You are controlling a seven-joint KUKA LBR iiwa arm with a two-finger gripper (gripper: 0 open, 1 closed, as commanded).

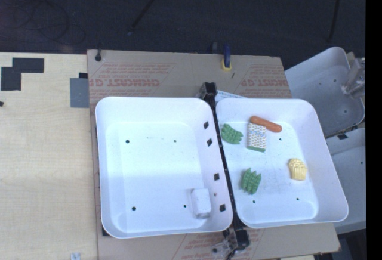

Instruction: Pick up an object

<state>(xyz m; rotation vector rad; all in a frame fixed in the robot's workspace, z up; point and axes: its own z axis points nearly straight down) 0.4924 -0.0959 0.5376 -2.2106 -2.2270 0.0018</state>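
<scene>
Camera view, right edge: end effector off beyond the right bin, grip impossible to tell. Inside that bin: carrot touching checkered block, two green pieces, yellow piece apart. Left bin: white block. Desk underneath.

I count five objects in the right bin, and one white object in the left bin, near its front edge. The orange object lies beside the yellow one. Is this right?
One detail is wrong. In the camera view the orange object lies beside the white mesh block, touching or nearly so, at the back of the right bin. The yellow object sits apart, nearer the right wall. The counts and the white object in the left bin are right.
</scene>
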